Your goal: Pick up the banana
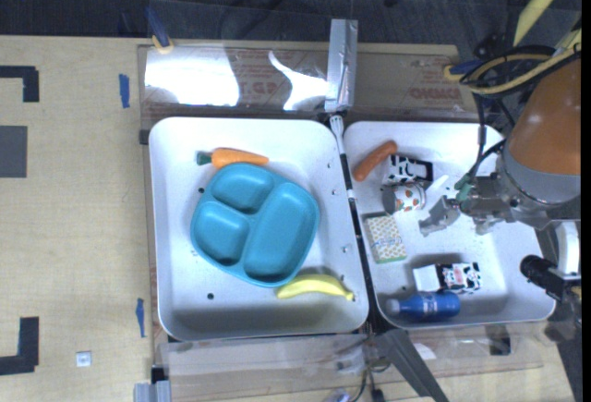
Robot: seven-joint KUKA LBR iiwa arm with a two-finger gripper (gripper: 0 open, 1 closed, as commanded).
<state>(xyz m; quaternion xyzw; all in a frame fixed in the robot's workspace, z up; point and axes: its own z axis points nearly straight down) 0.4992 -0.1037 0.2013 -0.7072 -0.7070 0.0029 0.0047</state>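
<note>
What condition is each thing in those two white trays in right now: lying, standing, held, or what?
banana: lying flat in the left bin, touching the plate's near rim, not held
carrot: lying behind the plate
blue plate: right way up
blue bottle: on its side, right bin
gripper: over the right bin

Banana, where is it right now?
The banana lies in the left bin, near its front edge, just below the blue divided plate and apart from the gripper over the right bin.
</note>
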